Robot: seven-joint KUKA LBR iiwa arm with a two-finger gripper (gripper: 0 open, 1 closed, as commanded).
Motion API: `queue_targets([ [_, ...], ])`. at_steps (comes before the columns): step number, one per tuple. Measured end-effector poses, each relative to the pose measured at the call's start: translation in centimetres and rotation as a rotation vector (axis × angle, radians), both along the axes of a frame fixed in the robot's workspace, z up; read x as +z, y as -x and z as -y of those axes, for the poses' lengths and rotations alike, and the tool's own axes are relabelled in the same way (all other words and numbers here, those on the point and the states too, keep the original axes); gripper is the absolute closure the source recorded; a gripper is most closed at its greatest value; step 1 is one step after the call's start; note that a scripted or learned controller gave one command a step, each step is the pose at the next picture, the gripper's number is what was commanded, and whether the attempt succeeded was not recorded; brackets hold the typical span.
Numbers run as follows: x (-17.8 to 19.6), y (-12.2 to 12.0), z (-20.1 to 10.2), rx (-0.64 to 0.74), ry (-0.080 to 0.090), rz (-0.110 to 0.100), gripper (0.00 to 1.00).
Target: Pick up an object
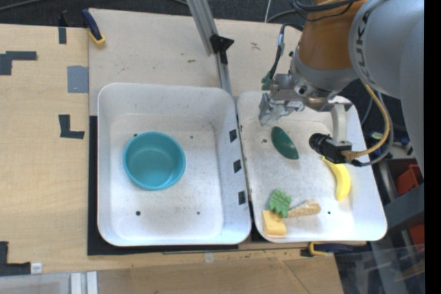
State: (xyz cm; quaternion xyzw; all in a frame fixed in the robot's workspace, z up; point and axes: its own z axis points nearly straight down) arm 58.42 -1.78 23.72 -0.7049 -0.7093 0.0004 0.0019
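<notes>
Worktop (pixel 41 148): pale wood surface, its front edge nearest the camera, bearing all that follows. Arm (pixel 386 31): grey with an orange band, reaching in from the right and ending over the back of the right bin. Left bin (pixel 110 100): shallow, white, holding one teal bowl (pixel 154 160) upright toward its left side. Right bin (pixel 372 220): shallow, white, touching the left bin along a shared edge and holding the smaller items. Gripper (pixel 274 110): metal-grey, hanging over the back-left part of the right bin, just behind the green oval object; whether it is parted or closed cannot be told, and nothing shows held in it. Banana (pixel 340 179): yellow, on the right side of the right bin, long axis running roughly front to back. Green oval object (pixel 284 142): dark green, the likeliest target, flat on the right bin floor just in front of the gripper, long axis running from back-left to front-right, narrower end toward the front-right. Tan stick-shaped item (pixel 304 209), light green leafy piece (pixel 279 202) and yellow block (pixel 273 224): clustered at the front of the right bin, close together. Risks, as judged: the gripper sits behind the oval's back end rather than over its middle, so a straight descent could clip the tip and skid it away; closing along the long axis rather than across it could let the smooth rounded body squirt out.
</notes>
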Motion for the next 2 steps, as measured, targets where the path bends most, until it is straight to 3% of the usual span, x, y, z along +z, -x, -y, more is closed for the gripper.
queue_targets([
  [2,-1.5,4.4,-9.2,0.001,0.001,-0.002,1.00],
])
